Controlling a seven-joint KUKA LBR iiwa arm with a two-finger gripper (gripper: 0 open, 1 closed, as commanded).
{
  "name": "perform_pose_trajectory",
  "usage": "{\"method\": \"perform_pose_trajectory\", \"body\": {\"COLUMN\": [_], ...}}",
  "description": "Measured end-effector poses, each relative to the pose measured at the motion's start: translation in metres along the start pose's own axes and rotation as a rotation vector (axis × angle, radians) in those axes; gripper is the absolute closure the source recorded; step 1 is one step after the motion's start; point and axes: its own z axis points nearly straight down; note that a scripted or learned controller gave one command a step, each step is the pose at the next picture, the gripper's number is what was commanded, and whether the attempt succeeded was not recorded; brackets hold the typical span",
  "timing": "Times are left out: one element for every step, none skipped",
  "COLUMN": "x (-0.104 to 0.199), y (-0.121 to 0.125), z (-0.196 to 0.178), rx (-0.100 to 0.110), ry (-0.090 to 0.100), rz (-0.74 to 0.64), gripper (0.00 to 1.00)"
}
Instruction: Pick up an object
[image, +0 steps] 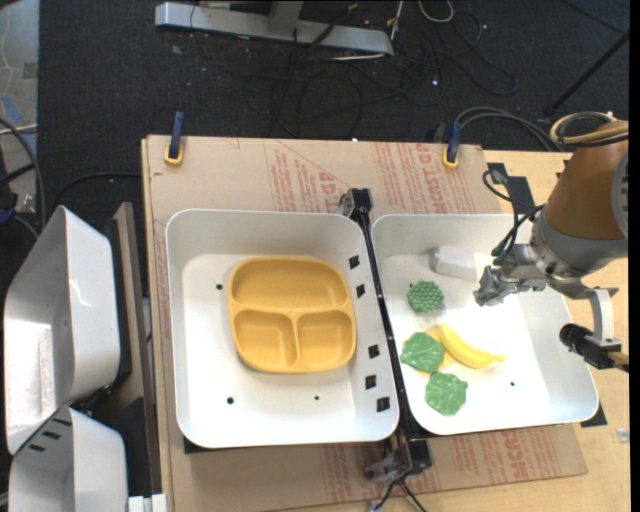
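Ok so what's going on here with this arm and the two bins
A grey robot arm reaches in from the right over the right bin, its tool low near a white block. It holds nothing that can be seen. A yellow banana, two green leafy pieces and a round green piece lie loose in that bin. The left bin holds a yellow divided tray. Nothing is picked up yet.

Single fixed camera above the bench (300, 165), slanted downward — both bins framed

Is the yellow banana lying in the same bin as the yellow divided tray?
No, the banana lies in the right bin, while the tray is in the left bin.
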Motion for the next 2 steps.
{"method": "perform_pose_trajectory", "body": {"x": [0.001,0.0], "y": [-0.005,-0.004], "z": [-0.061,-0.102], "rx": [-0.001,0.0], "ry": [-0.001,-0.001], "rz": [0.0,-0.001], "gripper": [1.0,1.0]}}
